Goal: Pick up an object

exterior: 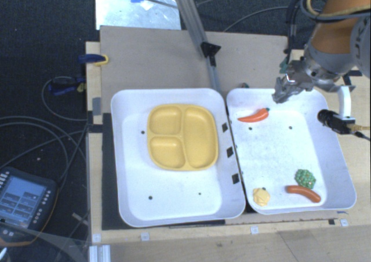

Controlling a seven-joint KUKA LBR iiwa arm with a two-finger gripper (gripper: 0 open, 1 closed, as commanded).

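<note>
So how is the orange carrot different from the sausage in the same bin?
The carrot is orange with a small green tip; the sausage is orange-red all along. The carrot lies at the far end of the right bin, near the gripper; the sausage lies at the near end, beside the broccoli. Both are long, thin and lying flat.

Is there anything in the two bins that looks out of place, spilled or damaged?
Nothing stands out. The yellow tray lies flat in the left bin; the carrot, broccoli, sausage and yellow piece lie apart, whole, in the right bin.
</note>
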